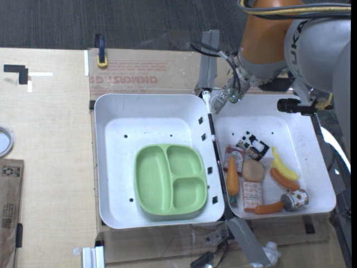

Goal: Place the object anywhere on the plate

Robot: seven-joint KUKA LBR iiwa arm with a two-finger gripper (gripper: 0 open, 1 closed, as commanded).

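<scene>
A pale wooden bench (44, 205) carries two shallow white bins side by side, with dark flooring beyond its far edge.

The task names no particular object; the candidates all lie in the right bin (318, 149), crowded toward its near half. Among them: a carrot (232, 178) against the dividing wall, a yellow banana (283, 164), an orange-red sausage-shaped piece (283, 179), a tan round piece (254, 171), a printed packet (252, 194), a second orange-red piece (268, 207) along the near wall, a small brown-and-white item (295, 200) and a black-and-white tag (254, 145).

The left bin (111, 149) holds the green plate (170, 178), a three-compartment tray lying flat near its centre, all compartments bare. Nothing has been delivered yet.

The gripper (233, 94) hangs above the far left corner of the right bin, near the divider, well apart from the cluster of objects. Whether the claw is open or closed cannot be told at this size; nothing is visibly held. In my judgement the task stands at its start, a pick from the right bin being required first. The crowding may hamper a clean grasp.
</scene>
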